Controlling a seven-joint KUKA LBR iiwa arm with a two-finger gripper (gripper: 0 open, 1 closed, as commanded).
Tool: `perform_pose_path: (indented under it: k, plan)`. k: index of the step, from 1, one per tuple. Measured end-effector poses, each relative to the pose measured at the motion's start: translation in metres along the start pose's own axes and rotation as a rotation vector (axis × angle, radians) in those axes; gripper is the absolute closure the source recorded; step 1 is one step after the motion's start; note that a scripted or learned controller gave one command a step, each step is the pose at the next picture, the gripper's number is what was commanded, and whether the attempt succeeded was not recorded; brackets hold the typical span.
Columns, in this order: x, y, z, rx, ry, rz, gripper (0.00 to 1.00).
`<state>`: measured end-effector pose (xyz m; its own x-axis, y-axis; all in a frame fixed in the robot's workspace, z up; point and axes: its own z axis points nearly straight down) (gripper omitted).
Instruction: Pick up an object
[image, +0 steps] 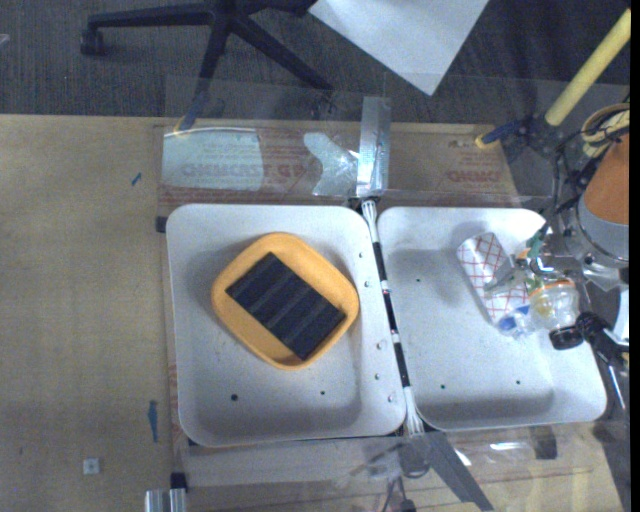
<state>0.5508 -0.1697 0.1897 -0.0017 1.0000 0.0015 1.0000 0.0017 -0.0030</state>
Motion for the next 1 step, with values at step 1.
perform_pose_path:
  k: [1]
  plan:
    - [-0.0093, 0.0312, 0.0909, -0.004, -0.003, -0.172, 0.0]
